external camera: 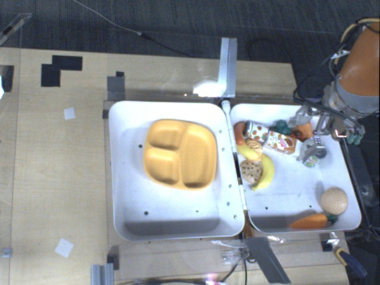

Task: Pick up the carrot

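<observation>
Carrot point(311, 221): orange, green stub at its right end, lying flat along the near wall of the right bin point(350, 177). Just behind it, a tan round ball point(334, 200). Farther back, gripper point(313, 153), pointing down above the bin floor, fingers spread, nothing between them. Arm point(359, 70): enters from right, orange band above the wrist.

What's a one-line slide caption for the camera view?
Gripper hovers over the right bin's far side; carrot lies untouched at its near edge.
</observation>
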{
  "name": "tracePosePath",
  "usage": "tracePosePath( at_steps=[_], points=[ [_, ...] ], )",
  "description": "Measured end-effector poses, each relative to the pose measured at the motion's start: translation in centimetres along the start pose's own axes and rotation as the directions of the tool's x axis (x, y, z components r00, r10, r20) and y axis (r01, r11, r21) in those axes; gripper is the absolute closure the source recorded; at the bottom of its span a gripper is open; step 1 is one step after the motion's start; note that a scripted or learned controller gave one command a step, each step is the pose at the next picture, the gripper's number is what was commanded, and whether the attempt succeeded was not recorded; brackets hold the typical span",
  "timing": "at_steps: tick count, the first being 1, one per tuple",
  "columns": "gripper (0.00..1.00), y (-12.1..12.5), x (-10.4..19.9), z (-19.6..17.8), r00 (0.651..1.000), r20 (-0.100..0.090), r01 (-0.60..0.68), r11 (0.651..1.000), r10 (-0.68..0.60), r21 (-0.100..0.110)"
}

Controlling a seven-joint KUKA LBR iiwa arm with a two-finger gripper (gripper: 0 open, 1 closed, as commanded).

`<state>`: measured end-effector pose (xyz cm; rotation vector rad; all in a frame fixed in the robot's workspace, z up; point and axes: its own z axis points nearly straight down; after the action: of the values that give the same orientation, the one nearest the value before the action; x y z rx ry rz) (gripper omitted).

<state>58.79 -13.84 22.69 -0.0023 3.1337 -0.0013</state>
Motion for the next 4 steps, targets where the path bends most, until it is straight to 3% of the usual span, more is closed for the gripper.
tracePosePath(
  at_steps=[1,2,3,4],
  points=[
    [0.0,1.1,3.2,13.6,0.999,0.011,-0.035,0.999,0.035,0.002],
    [0.0,0.6,7.9,13.6,1.0,0.009,0.015,1.0,-0.015,0.002],
    [0.0,0.9,9.8,10.8,0.977,0.001,-0.215,0.977,0.215,0.0],
    [0.0,0.3,9.9,13.7,0.897,0.004,-0.442,0.897,0.442,-0.001]
  ],
)
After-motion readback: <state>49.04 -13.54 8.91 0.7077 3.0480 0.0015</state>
